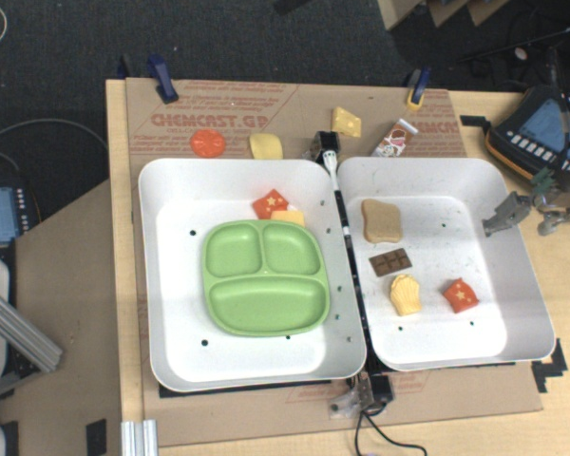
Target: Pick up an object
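Camera view, tool (pixel 509 214) well apart from red block (pixel 461 294)

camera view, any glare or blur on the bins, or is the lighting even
Camera view: soft, even light; the left bin and right bin look bright white but keep detail; the green divided plate casts a faint shadow; the gripper at the right edge looks slightly blurred.

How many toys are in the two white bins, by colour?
Red: 2, one in the left bin, one in the right
Yellow: 2, one left, one right
Brown: 2, a tan slice and a chocolate bar
Green: 1, the tray
Total: 7
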